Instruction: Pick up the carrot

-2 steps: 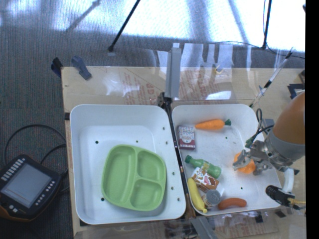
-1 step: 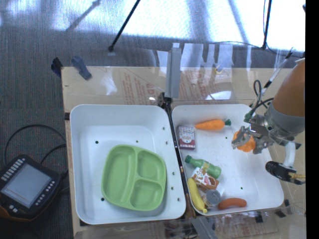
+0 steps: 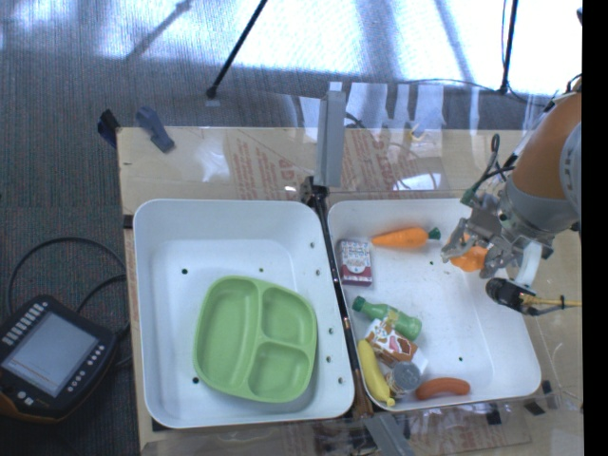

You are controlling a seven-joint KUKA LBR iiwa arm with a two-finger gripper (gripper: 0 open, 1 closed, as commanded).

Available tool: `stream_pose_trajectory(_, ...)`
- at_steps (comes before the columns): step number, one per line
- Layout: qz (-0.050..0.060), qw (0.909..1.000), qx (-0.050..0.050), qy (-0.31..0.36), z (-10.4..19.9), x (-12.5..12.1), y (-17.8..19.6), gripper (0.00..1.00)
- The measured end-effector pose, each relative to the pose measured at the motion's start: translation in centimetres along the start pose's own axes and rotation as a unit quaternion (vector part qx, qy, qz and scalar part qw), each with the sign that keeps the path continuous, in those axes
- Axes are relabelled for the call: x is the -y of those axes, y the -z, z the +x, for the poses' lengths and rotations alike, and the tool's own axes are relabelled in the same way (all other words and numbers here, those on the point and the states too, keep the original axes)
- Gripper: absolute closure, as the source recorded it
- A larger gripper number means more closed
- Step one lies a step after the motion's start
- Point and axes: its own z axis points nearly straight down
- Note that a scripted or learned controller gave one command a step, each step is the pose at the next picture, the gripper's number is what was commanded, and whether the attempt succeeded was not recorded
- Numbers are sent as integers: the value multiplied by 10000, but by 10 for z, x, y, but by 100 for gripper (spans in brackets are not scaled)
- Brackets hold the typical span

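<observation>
A: Where's the carrot?
B: Carrot (image 3: pixel 403 237) lies flat in the right bin (image 3: pixel 494 345), near its far wall, left of the gripper (image 3: pixel 472 250) and clear of it. Green tip points at the jaws.
A: Jaws?
B: Clenched on a small orange thing (image 3: pixel 470 257), not the carrot. Can't tell what it is.
A: Rest of that bin?
B: Red box (image 3: pixel 355 261) further left of the jaws. Nearer the camera: green bottle (image 3: pixel 388 318), snack pack (image 3: pixel 391 342), banana (image 3: pixel 373 372), can (image 3: pixel 406 378), sausage (image 3: pixel 442 388). Green tray (image 3: pixel 256 351) in the left bin (image 3: pixel 171 255).
</observation>
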Motion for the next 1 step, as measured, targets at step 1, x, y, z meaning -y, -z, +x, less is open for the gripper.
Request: stream_pose_trajectory(1, -8, 9995, -2, -323, 73, 3, 72, 100)
